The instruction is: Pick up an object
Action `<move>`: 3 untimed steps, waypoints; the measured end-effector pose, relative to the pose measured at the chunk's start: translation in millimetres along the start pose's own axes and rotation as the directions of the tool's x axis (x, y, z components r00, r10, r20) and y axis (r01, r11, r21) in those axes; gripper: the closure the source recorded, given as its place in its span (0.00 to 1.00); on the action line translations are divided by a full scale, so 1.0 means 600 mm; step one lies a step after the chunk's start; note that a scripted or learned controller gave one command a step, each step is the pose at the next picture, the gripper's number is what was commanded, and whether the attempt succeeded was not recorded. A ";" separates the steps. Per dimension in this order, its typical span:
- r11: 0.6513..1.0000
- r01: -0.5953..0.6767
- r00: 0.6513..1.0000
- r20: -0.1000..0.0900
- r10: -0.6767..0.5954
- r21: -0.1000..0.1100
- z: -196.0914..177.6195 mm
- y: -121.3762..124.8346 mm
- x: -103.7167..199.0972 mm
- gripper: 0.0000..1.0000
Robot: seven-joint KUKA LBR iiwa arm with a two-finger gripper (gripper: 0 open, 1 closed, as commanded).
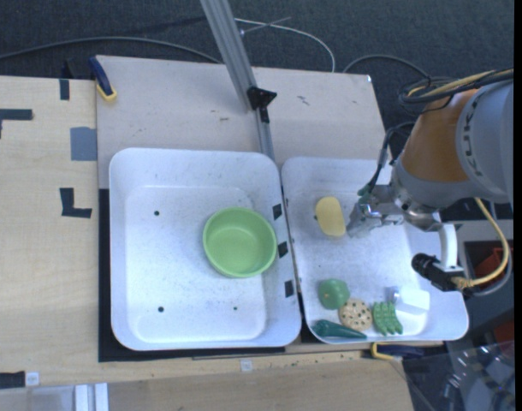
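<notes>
A yellow oval object (330, 216) lies in the upper part of the right bin (389, 255). My gripper (357, 221) hangs just to its right, fingers pointing down toward the bin floor, close beside the yellow object. Near the right bin's front edge lie a green round object (333, 293), a speckled tan cookie-like piece (355, 314), a green ridged piece (387, 318), a dark teal piece (338, 330) and a small white block (412, 300). A green bowl (239, 241) sits in the left bin (150, 255).
A grey metal pole (234, 50) slants down from the top to the gap between the bins. Cables (449, 84) loop at the right beside the arm. A blue and yellow clamp (102, 78) sits at the bench's back left.
</notes>
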State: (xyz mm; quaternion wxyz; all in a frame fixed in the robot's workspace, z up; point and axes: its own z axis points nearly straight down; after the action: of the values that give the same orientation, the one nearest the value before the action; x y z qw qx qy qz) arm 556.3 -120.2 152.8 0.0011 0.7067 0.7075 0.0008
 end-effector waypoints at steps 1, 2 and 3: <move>1.000 0.000 1.000 0.001 0.000 -0.001 -0.088 0.002 0.000 1.00; 1.000 0.007 1.000 -0.003 -0.007 0.003 -0.101 0.027 0.101 1.00; 1.000 0.006 1.000 -0.003 -0.006 0.003 -0.124 0.035 0.195 1.00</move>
State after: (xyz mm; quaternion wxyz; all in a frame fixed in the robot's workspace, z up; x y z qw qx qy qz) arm 576.8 -3.3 227.3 -0.0010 0.7044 0.7098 0.0008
